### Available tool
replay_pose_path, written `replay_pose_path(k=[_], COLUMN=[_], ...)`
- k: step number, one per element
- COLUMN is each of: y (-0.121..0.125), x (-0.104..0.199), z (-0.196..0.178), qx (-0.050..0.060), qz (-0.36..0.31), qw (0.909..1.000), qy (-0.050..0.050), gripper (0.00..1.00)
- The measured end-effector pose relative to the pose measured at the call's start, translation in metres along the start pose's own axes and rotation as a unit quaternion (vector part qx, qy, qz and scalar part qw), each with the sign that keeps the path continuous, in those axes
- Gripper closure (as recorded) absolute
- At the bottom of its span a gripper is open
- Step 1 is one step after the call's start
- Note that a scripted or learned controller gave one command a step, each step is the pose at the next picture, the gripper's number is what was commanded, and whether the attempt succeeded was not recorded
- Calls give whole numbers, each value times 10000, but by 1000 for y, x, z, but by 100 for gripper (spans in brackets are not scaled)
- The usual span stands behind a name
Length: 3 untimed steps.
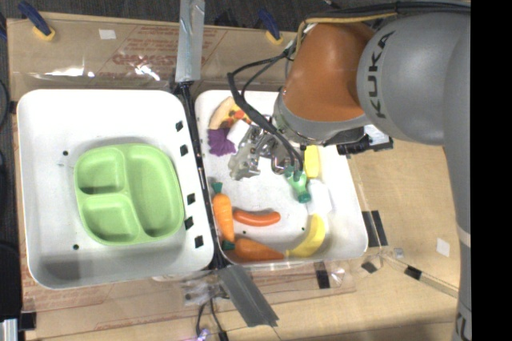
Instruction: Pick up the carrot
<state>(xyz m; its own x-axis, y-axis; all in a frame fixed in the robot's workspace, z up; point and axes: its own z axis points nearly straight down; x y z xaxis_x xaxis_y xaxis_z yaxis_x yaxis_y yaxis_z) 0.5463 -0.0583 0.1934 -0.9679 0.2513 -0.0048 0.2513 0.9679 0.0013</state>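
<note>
1. Camera view: carrot (223,217) lies in right bin (346,195), against its left wall, just left of a red sausage (257,216).
2. Gripper (250,158) hangs above-right of carrot, apart; whether shut or spread, cannot tell.
3. Judged light, rigid, smooth plastic; grasp across mid-body.

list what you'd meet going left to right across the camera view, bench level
green divided plate in the left bin → carrot at the right bin's left wall → end effector → yellow banana → arm's grey link
</note>
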Motion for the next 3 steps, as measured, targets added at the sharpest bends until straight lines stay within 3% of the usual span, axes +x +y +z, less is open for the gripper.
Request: replay_pose_path(k=[1,2,3], y=[47,66,87], x=[15,-13,-33], z=[2,1,1], qx=[1,-3,-3], qz=[-763,-2128,-2527], qw=[9971,9771,9675], qy=[36,6,5], gripper=[100,100,100])
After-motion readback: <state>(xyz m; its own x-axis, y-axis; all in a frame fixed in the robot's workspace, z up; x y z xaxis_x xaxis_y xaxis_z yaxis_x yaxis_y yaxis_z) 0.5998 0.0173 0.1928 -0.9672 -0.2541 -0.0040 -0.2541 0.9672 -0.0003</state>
